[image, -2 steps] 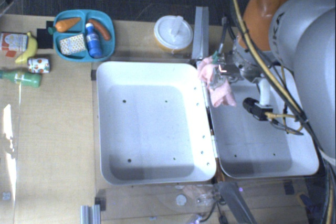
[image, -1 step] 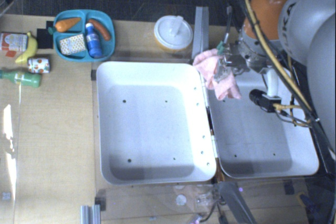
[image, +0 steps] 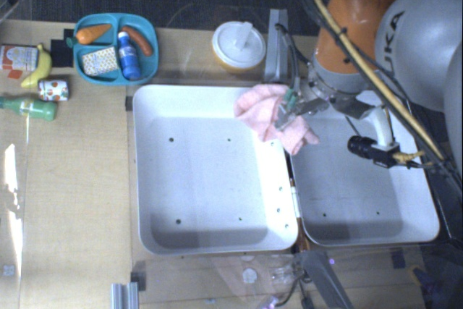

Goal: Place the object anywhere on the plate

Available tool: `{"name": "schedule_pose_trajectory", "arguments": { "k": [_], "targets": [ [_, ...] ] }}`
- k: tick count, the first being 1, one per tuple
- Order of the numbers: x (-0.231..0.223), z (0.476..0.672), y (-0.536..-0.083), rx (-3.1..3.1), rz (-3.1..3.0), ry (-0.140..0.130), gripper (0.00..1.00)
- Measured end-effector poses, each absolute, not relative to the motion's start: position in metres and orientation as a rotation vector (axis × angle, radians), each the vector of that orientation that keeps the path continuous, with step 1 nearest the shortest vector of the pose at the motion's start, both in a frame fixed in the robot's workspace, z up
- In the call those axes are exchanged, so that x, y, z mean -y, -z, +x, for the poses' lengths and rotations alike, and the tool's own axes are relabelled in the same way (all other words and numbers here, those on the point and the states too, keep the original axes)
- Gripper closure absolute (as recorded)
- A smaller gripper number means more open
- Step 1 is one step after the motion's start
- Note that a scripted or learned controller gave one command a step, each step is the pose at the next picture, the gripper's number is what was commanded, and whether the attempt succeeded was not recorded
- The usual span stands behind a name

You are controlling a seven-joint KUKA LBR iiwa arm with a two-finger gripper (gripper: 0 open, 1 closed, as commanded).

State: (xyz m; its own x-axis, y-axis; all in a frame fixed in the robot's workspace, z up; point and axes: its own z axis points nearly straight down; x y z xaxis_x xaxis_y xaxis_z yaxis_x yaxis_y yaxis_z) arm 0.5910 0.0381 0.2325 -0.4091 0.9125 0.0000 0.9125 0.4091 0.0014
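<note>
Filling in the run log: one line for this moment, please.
tool at pink cloth | cloth draped over the bins' shared edge | left bin beneath

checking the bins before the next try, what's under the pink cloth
The pink cloth drapes over the wall where the left bin and right bin meet, at their far end. The tool is at its right side. Whatever lies beneath the cloth is covered.
</note>
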Motion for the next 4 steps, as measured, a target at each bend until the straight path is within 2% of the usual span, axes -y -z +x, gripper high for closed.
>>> {"name": "schedule_pose_trajectory", "arguments": {
  "k": [1, 2, 3, 4],
  "targets": [
    [-0.072, 0.565, -0.23, -2.923, 1.147, -0.003, 1.0],
    [-0.114, 0.524, -0.229, -3.092, 0.543, -0.003, 1.0],
    [-0.13, 0.494, -0.224, -3.14, -0.001, -0.003, 1.0],
    [-0.13, 0.494, -0.224, -3.139, 0.0, -0.003, 0.0]
  ]
}}
